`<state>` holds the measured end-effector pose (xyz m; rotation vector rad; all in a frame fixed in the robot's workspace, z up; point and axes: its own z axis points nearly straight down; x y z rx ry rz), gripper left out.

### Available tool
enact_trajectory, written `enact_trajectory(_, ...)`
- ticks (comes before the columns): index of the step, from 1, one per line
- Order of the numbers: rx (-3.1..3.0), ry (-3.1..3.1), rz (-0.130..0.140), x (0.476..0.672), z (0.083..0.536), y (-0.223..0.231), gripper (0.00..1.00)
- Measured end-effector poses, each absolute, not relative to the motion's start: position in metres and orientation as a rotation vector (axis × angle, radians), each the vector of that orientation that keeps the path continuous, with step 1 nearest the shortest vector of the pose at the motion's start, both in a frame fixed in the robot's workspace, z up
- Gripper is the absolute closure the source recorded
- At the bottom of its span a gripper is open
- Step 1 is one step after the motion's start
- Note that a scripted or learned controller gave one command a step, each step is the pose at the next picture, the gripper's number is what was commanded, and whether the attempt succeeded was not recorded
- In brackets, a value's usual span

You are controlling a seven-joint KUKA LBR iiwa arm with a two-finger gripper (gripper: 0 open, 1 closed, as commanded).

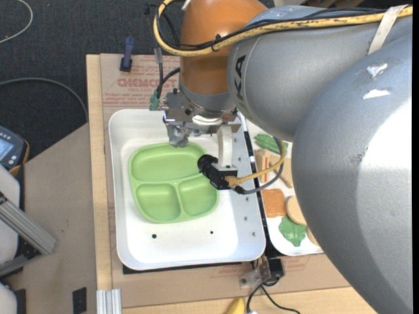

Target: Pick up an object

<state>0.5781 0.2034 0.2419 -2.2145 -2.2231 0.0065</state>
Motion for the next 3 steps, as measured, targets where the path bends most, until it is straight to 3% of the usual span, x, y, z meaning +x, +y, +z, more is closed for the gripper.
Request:
enact_trajectory(1,-2.214,-2.226,-0.001,0.475,0.338,0.220,1.00)
enact_trajectory(2,-2.224,-2.230,-0.033,0.503,0.519,0.224,1.00)
enact_trajectory(3,-2.218,-2.216,0.022,0.477,0.375,0.224,1.00)
